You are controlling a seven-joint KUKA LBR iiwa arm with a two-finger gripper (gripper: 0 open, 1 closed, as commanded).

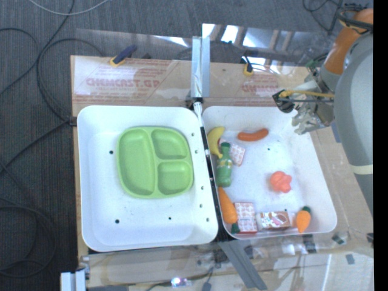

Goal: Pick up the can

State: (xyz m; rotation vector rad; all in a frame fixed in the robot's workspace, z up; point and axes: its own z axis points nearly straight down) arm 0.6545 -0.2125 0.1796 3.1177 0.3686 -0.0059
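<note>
Hovering pre-grasp, judged | left bin [97,211]: green plate [156,162] | right bin [306,168]: likeliest can [237,155], red-and-white, 10 o'clock, beside green bottle [224,168], identity unsure | gripper [300,113] at 1 o'clock rim, open or closed: cannot tell | next: cross toward 8 o'clock, descend.

Left bin [91,180]: green sectioned plate [156,162]. Right bin [315,180]: banana [216,139], sausage [253,134], green bottle [224,165], two carrots [227,206], red cartons [245,216], orange lump [280,181].

Glossy white plastic bins [97,180], matt green tray [155,162]
</note>
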